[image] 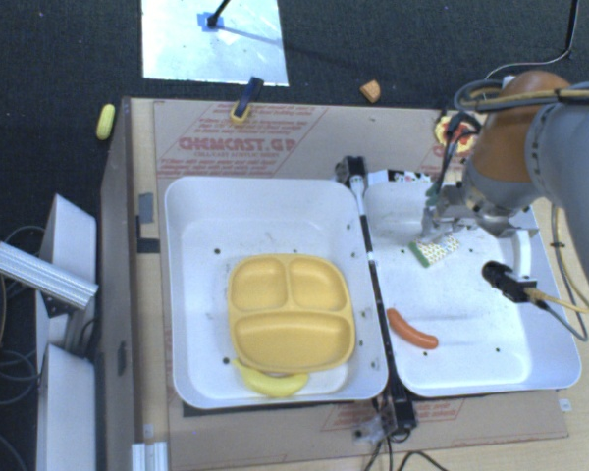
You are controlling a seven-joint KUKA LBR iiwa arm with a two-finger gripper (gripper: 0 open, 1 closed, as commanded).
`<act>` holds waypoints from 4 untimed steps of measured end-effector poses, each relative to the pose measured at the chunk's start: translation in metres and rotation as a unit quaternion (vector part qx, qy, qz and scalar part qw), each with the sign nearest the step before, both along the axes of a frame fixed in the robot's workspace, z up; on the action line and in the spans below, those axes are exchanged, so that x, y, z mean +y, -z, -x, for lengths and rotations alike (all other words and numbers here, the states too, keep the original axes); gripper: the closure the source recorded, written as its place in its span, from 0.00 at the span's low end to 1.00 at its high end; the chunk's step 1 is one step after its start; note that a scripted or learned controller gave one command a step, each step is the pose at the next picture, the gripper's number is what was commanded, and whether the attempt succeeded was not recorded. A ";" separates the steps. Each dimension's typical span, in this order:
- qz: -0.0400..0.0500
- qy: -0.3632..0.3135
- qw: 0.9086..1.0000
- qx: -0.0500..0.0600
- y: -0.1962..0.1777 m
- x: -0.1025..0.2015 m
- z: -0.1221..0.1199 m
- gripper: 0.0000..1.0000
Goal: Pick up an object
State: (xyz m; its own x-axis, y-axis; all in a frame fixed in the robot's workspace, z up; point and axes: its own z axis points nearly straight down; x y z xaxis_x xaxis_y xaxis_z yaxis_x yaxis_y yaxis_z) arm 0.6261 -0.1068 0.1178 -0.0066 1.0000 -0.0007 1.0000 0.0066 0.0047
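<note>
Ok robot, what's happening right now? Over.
Tool low in right bin, at green-white block. Hot dog lies apart, untouched. Nothing blocking.

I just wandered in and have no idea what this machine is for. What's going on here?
A robot arm reaches in over the right bin, its gripper low over a small green-and-white block. An orange hot dog toy lies nearer the front. In the left bin a yellow divided plate sits over a banana.
</note>
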 end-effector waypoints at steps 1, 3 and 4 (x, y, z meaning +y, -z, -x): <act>0.000 0.000 1.000 0.000 0.000 0.000 0.000 0.00; 0.001 0.000 1.000 -0.008 0.015 0.001 -0.015 1.00; 0.002 0.000 1.000 -0.008 0.015 0.001 -0.015 0.00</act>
State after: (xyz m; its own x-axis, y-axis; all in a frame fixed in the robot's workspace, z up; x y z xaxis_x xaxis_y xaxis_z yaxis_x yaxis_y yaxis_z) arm 0.6410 -0.1060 0.1024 -0.0074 1.0000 -0.0038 0.9998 0.0074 0.0199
